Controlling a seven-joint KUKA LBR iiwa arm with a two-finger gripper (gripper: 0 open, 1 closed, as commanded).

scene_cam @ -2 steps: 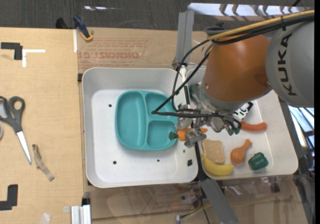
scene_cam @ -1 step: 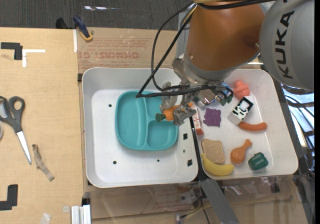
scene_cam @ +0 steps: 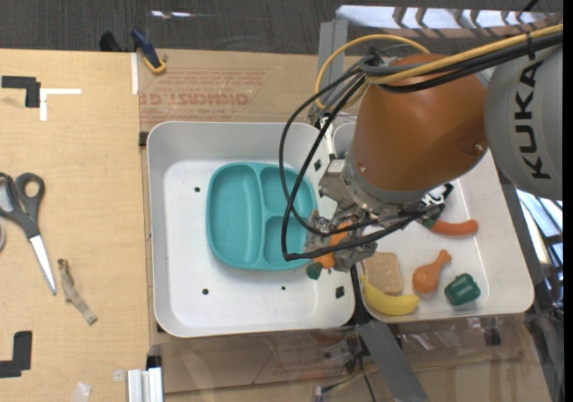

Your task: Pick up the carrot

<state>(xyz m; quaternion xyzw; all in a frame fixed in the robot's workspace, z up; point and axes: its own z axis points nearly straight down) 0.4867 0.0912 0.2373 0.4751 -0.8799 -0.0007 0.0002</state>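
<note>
The carrot is a small orange piece with a green top, seen just off the right edge of the teal plate, over the wall between the two bins. My gripper hangs below the big orange wrist band and is shut on the carrot, whose orange body shows between the dark fingers. The green end pokes out to the lower left. The wrist and cables hide most of the gripper.
The left bin holds the divided teal plate. In the right bin lie a bread slice, a banana, an orange drumstick, a green pepper and a red sausage. Scissors rest on the bench at the left.
</note>
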